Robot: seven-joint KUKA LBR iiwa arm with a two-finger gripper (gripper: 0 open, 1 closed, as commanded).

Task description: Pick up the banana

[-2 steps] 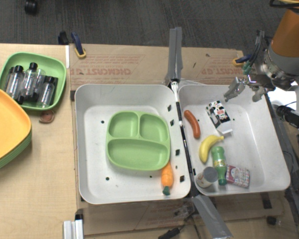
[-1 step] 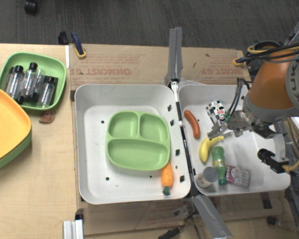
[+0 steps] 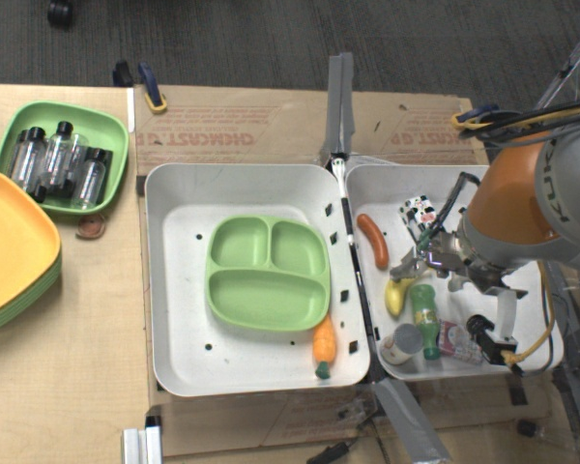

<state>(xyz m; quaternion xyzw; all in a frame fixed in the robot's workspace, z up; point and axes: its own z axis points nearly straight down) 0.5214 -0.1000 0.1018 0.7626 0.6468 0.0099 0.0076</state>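
- Camera view: the grey arm with its orange band [image 3: 507, 206] reaches in from the right over the right bin [image 3: 367, 184], its gripper [image 3: 418, 256] low above the bin's middle.
- The gripper sits just above the upper end of the banana [image 3: 396, 295]; whether metal touches fruit cannot be told from this angle, and how far the jaws stand apart cannot be told either.
- The banana lies in the right bin, near its left wall, long axis running roughly up and down the frame, yellow with a darker tip at the top.
- A red sausage [image 3: 372, 239] lies just above the banana, tilted; a green bottle [image 3: 425, 320] stands just right of the banana, touching or nearly so.
- A round tin [image 3: 403, 341] sits at the bin's lower edge, below the banana; a black-and-white spotted toy [image 3: 418, 211] lies toward the bin's upper part.
- In the left bin [image 3: 174, 259], a green divided plate [image 3: 268, 274] lies flat; a carrot [image 3: 324, 344] rests by its lower right corner.
- On the bench at left, a green tray of vials [image 3: 61, 158] sits beside stacked yellow plates [image 3: 14, 259].
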